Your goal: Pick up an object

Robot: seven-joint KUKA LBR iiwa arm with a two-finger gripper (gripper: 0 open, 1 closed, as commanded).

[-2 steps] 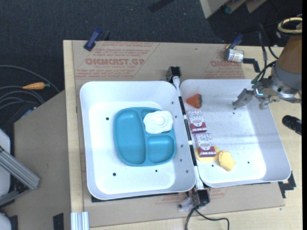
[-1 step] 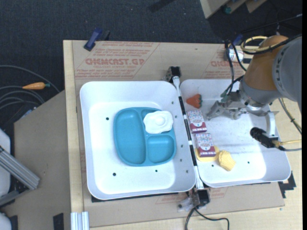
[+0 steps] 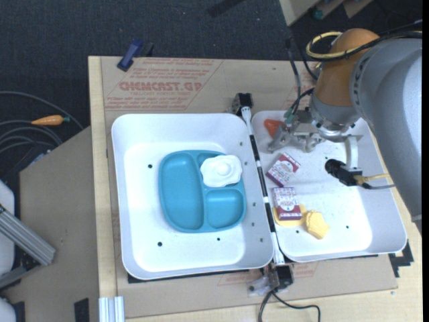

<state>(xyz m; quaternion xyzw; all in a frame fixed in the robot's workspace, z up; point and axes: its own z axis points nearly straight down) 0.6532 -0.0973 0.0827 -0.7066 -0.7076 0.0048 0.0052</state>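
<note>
- Dark carpeted floor (image 3: 134, 12) all round, with a brown board-topped bench (image 3: 167, 86) in the middle. A small blue thing (image 3: 131, 56) sits at its far-left corner. Off the bench on the left, an orange bit (image 3: 48, 120) and some loose cables (image 3: 20, 139) lie on the floor.
- Two white bins sit side by side with their inner rims touching down the middle. The left bin (image 3: 120, 180) holds a blue divided tray (image 3: 181, 193), roughly centred with bare white floor all round it. A white lump (image 3: 220, 170) sits in the tray's upper right compartment.
- The right bin (image 3: 382, 227) is where the small stuff is, and it's all crowded along the left side near the shared rim. A red piece (image 3: 271, 123) is up in the far-left corner and a red-and-white packet (image 3: 282, 170) is a bit nearer the camera. A second packet (image 3: 286, 203) comes just after that, right beside the rim.
- A yellow chunk (image 3: 315, 224) is touching or just beside that second packet on its right.
- The right half of that bin's floor is mostly bare, so there's plenty of room over there.
- The grey arm (image 3: 389, 86) with its orange band (image 3: 342, 66) comes in from the right. The gripper (image 3: 295, 138) is over the far-left part of the right bin, just beside the red piece and just behind the first packet.
- Honestly can't tell from this angle whether the gripper is open or closed, and I don't see anything held in it. Everything looks to be lying on the bin floor.
</note>
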